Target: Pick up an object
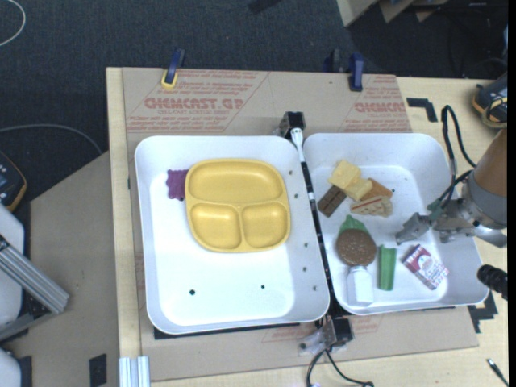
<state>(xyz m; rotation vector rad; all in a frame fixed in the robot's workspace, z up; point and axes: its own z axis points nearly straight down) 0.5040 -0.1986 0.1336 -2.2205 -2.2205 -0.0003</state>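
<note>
Camera view lets us look down on a wooden bench printed with red lettering, standing on dark carpet, with two clamps on its far edge and cables trailing on the floor. On it sit two white bins side by side.

We see the pincer low inside the right bin, near its right wall, the grey arm entering from the right. How far apart it stands we cannot tell; nothing shows in its grip.

Just below it and slightly right lies a red and white packet. Below and left stands a green stick, with a brown round cookie and a white bottle further left. Up and left lie a sandwich wedge, a yellow block and a brown bar.

Far left, the left bin holds a yellow divided tray; a purple thing beside it is half hidden and too blurred to name.
</note>
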